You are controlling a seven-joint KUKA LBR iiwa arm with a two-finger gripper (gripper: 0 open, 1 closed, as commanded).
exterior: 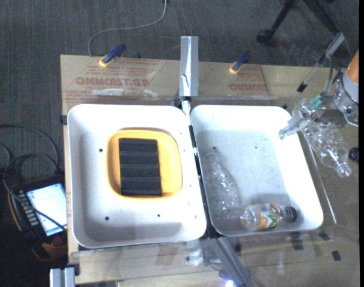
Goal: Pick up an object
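- yellow rounded-square tray w/ black ribbed insert (143, 163): lying flat, mid left white bin (86, 220)
- clear empty plastic bottle (220, 186): on its side along left wall of right white bin (254, 124), crumpled look
- clear plastic bottle w/ orange label + dark cap (269, 214): on its side near front wall of right bin, cap pointing right, just beside the empty bottle's lower end
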